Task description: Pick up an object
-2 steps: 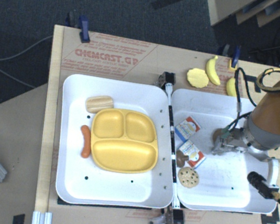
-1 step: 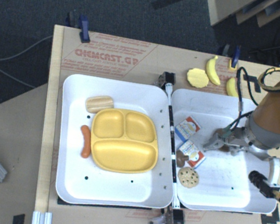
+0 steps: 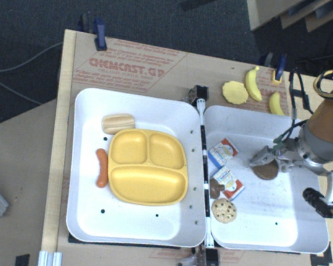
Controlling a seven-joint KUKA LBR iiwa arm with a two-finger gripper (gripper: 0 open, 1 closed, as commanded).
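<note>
My gripper (image 3: pixel 268 162) hangs low over the right bin (image 3: pixel 300 241), at its upper middle. A brown round object (image 3: pixel 265 172) lies right under the fingertips; whether it sits between them I cannot tell. Left of it lie two small snack packets (image 3: pixel 222 152) (image 3: pixel 227 183) and a chocolate-chip cookie (image 3: pixel 223 211). The left bin (image 3: pixel 76 209) carries a yellow divided plate (image 3: pixel 147 167), a bread roll (image 3: pixel 118 122) and a hot dog sausage (image 3: pixel 102 168).
Behind the right bin, on the cardboard, lie two toy bananas (image 3: pixel 255 84) (image 3: pixel 276 104) and a yellow chip-like piece (image 3: pixel 235 92). Blue clamps (image 3: pixel 99 34) stand at the back edge. The arm's orange band (image 3: pixel 332 118) rises at the right.
</note>
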